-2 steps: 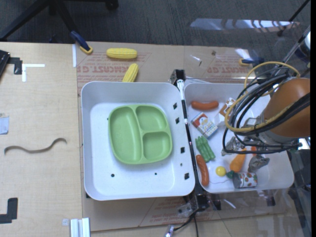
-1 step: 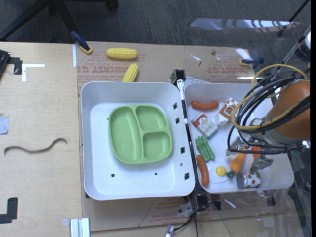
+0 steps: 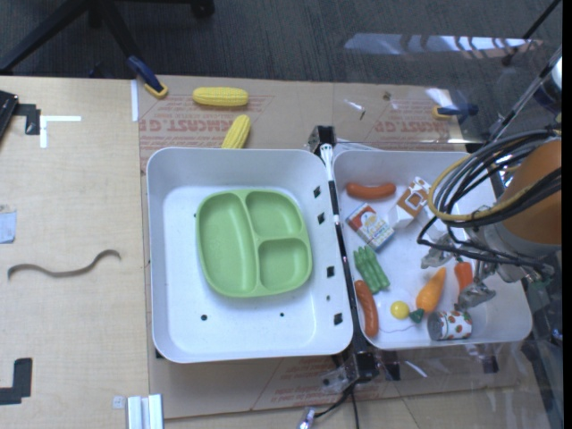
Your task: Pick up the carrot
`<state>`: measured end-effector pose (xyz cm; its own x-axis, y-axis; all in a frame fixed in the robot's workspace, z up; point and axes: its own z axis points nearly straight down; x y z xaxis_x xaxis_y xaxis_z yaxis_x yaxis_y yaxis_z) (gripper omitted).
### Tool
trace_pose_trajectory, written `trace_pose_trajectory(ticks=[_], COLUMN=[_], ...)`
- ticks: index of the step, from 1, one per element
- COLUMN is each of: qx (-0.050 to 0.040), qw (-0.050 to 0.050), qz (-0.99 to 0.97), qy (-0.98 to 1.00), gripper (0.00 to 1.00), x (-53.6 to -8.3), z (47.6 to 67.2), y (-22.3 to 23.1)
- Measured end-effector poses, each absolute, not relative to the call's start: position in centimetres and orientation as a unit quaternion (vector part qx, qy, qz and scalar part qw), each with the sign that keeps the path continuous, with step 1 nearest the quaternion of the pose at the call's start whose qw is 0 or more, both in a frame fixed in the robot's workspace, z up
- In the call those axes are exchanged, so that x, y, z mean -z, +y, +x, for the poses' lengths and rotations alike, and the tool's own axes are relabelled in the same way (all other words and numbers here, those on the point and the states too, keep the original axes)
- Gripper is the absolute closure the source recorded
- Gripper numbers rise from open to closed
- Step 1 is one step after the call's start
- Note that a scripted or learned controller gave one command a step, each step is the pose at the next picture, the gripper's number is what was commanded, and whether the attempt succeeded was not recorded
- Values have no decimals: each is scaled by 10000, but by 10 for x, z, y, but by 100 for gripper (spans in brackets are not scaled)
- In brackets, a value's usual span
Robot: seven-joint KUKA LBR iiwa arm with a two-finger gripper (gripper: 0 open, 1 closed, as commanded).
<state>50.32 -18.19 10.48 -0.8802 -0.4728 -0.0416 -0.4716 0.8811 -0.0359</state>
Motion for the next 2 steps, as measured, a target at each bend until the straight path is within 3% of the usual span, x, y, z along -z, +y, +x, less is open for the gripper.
trace_pose_trajectory(ticks=[2], qx=[120], qw=[225], qz=[-3160], qy=[9484], gripper=[0], x=[-104], z=[505], y=[-150])
